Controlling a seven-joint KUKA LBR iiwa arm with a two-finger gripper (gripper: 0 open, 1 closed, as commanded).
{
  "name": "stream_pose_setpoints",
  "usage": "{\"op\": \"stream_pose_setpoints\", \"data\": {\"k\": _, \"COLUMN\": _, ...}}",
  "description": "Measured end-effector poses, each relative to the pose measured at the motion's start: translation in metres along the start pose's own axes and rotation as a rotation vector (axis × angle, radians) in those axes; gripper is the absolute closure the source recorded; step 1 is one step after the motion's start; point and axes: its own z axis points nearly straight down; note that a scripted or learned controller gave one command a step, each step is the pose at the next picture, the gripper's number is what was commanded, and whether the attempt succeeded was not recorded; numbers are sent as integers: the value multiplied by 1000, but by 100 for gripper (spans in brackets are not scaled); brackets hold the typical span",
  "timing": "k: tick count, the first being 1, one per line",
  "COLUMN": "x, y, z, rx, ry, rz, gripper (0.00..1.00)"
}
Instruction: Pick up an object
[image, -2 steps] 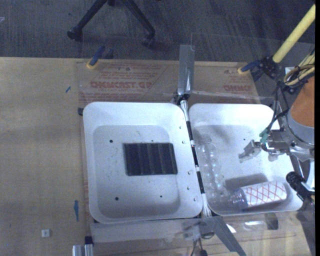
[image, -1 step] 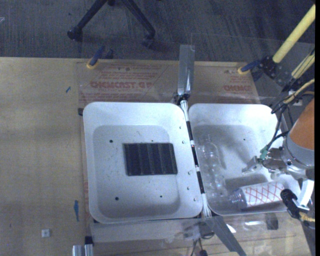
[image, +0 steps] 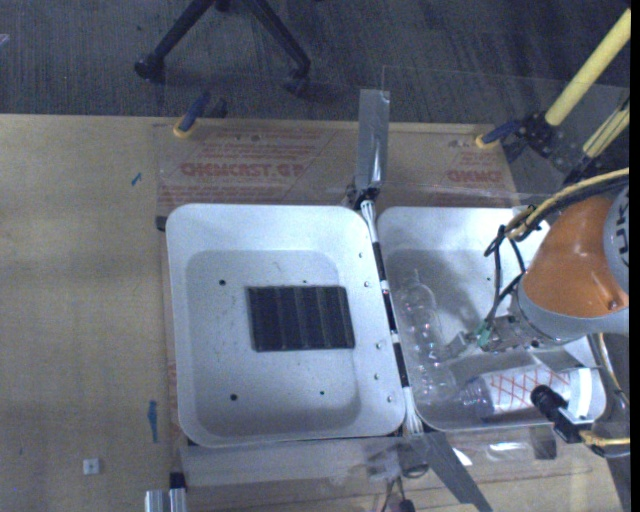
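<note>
Table (image: 80, 300): pale wood, carrying two shallow white bins side by side.
Left bin (image: 200, 240): one dark ribbed slab (image: 300, 318) lying flat at its centre, well apart from the robot.
Right bin (image: 440, 225): all the activity is here.
Arm (image: 575, 265): reaches in from the right, orange band over the right bin's far side, wrist angled down toward the bin floor.
White pack with red lattice print (image: 525, 388): lies along the near wall of the right bin, just below the wrist.
Clear pieces (image: 418, 310): a loose cluster against the bin's left wall, hard to separate from one another.
Gripper (image: 475, 342): low in the bin, between the clear pieces and the pack, near both. Contact with either cannot be made out.
Jaws: open or closed, cannot tell.

Progress, as a judgement: the approach is made, but nothing is seen lifted. Every object rests on a bin floor. Grasp and lift remain.
</note>
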Motion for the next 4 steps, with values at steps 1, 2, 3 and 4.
{"op": "stream_pose_setpoints", "data": {"k": 1, "x": -46, "y": 32, "z": 1, "rx": -2, "ry": 2, "rz": 195, "gripper": 0}}
{"op": "stream_pose_setpoints", "data": {"k": 2, "x": -16, "y": -19, "z": 0, "rx": 1, "ry": 6, "rz": 178, "gripper": 0}}
{"op": "stream_pose_setpoints", "data": {"k": 3, "x": -79, "y": 34, "z": 2, "rx": 1, "ry": 4, "rz": 406, "gripper": 0}}
{"op": "stream_pose_setpoints", "data": {"k": 4, "x": -62, "y": 92, "z": 2, "rx": 0, "ry": 2, "rz": 285, "gripper": 0}}
